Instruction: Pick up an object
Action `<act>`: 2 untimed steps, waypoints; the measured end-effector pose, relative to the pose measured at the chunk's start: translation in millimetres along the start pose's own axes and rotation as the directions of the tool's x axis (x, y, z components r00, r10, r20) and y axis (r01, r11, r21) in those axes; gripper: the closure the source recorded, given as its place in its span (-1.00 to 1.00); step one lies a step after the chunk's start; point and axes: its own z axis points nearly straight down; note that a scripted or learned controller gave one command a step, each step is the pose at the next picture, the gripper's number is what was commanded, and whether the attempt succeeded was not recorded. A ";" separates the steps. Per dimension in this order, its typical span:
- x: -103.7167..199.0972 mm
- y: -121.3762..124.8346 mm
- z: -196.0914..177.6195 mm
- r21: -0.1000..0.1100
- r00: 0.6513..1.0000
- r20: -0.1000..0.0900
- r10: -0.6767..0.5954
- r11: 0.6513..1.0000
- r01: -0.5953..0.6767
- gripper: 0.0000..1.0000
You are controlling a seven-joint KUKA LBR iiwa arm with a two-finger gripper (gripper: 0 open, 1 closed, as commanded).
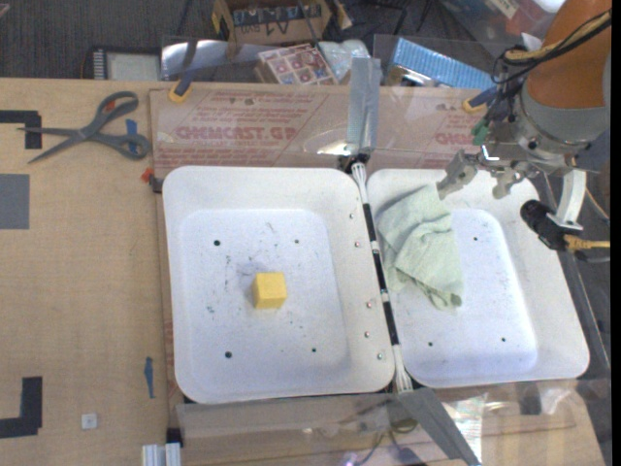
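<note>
A small yellow cube sits near the middle of the left bin. A crumpled pale green cloth lies in the left part of the right bin, against the divider. My gripper hangs over the back edge of the right bin, just right of the cloth's top corner. Its two fingers are spread open and hold nothing; the left fingertip is close to the cloth's upper edge.
Scissors lie on the bench at the far left. A cardboard wall and an upright metal strip stand behind the bins, with boxes and clutter beyond. The right half of the right bin is bare.
</note>
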 end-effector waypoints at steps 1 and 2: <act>5.2 5.4 119.5 -0.001 0.938 0.000 -0.347 0.938 0.347 -1.00; -3.7 -37.1 151.7 -0.005 0.838 0.003 -0.546 0.838 0.546 -1.00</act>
